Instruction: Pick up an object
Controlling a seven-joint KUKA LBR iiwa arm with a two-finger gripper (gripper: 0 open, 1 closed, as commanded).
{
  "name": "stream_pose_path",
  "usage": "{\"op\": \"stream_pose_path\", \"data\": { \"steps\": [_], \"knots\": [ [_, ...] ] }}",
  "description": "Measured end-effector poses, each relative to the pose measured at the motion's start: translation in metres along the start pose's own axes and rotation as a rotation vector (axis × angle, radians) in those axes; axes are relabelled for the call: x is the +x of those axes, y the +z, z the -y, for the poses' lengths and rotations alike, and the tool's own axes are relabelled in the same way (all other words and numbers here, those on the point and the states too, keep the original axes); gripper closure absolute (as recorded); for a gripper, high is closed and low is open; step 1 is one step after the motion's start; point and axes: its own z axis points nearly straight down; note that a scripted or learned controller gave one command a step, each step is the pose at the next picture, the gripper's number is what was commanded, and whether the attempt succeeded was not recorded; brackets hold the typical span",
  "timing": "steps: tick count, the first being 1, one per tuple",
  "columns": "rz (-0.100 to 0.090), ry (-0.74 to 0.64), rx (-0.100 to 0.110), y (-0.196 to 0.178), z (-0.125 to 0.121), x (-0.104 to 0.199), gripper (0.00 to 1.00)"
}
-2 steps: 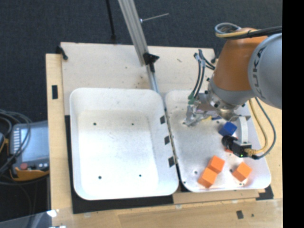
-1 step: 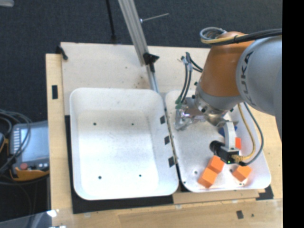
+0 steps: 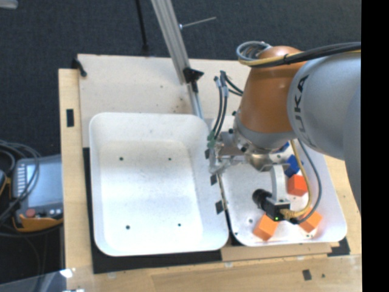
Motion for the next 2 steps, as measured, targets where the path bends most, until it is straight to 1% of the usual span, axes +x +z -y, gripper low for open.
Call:
{"op": "stream_pose_path", "data": {
  "steps": [1, 2],
  "knots": [
    [0.002, 0.001, 0.001, 0.0139, 0.0224, 0.0476, 1.00],
    [0.001, 0.007, -0.001, 0.0135, 0.0216, 0.0452, 0.00]
  ]
}}
